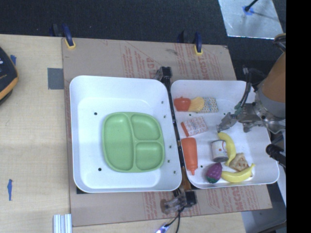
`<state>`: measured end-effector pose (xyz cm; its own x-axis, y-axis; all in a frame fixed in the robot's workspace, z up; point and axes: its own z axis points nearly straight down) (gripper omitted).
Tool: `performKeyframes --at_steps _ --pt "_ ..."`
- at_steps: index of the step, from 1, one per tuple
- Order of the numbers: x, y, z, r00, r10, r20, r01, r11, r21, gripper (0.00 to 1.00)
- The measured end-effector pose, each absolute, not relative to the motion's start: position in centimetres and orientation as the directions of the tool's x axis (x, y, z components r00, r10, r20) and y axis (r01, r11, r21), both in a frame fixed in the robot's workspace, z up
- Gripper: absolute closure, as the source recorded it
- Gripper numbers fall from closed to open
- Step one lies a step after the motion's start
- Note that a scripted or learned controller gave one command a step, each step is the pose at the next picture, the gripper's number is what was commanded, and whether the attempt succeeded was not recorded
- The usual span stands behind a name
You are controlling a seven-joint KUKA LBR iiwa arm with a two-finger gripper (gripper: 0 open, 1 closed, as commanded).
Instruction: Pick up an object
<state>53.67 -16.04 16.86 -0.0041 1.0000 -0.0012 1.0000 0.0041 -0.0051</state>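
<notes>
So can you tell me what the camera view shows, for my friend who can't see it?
A grey robot arm's gripper hovers over the right white bin, which holds toy food: two bananas, a carrot, a purple fruit and a small can. The left white bin holds a green divided plate.

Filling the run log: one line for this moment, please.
arm: over right bin | pincer: above bin floor, holding nothing | bananas: untouched

I count two white bins (80,130), one green plate (132,141), two bananas (228,147), one carrot (190,154) and one can (219,151).
</notes>
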Motion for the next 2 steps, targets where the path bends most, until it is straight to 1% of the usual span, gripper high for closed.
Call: performKeyframes --at_steps 1,2 --pt "51.0 -17.7 9.1 -0.005 1.0 0.0 1.0 0.005 -0.005 0.0" --pt "51.2 -17.8 10.3 -0.008 1.0 -0.001 1.0 0.008 -0.003 1.0"
